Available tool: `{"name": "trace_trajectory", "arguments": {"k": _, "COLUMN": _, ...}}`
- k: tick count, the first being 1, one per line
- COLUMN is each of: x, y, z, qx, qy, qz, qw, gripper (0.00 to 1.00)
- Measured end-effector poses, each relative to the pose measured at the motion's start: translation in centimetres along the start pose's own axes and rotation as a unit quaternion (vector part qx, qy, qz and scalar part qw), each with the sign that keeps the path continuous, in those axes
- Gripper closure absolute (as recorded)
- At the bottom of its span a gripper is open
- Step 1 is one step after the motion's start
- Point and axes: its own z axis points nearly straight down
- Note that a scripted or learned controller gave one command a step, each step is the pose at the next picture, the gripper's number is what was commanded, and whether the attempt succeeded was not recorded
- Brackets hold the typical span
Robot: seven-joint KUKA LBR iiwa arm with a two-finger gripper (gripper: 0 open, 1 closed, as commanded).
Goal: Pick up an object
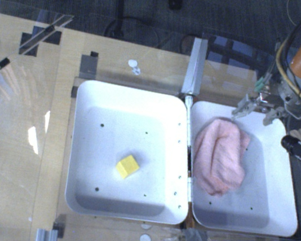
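1. Camera view, the bins: two shallow white bins sit side by side on the bench. The left bin (78, 191) holds a small yellow block (128, 166), lying a little near of its middle. The right bin (280, 216) holds a crumpled pink cloth (221, 156), lying in its left half and running from far to near.

2. Camera view, the arm: it comes in from the right, and the gripper (257, 110) hangs over the far edge of the right bin, just beyond the far end of the pink cloth. Its two fingers are spread apart with nothing between them.

3. Progress, as a judgement: no pick has been made. Both objects rest on the bin floors. The pink cloth is the closer candidate. What is left is to descend onto it, close, and lift.
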Motion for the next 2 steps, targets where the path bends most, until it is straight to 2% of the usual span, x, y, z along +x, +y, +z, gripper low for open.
{"name": "trace_trajectory", "arguments": {"k": 1, "x": -2.42, "y": 0.70, "z": 16.33, "qx": 0.000, "qy": 0.000, "qz": -0.009, "qw": 1.0000, "gripper": 0.00}}
{"name": "trace_trajectory", "arguments": {"k": 2, "x": -2.32, "y": 0.70, "z": 15.60, "qx": 0.001, "qy": 0.000, "qz": -0.009, "qw": 1.0000, "gripper": 1.00}}
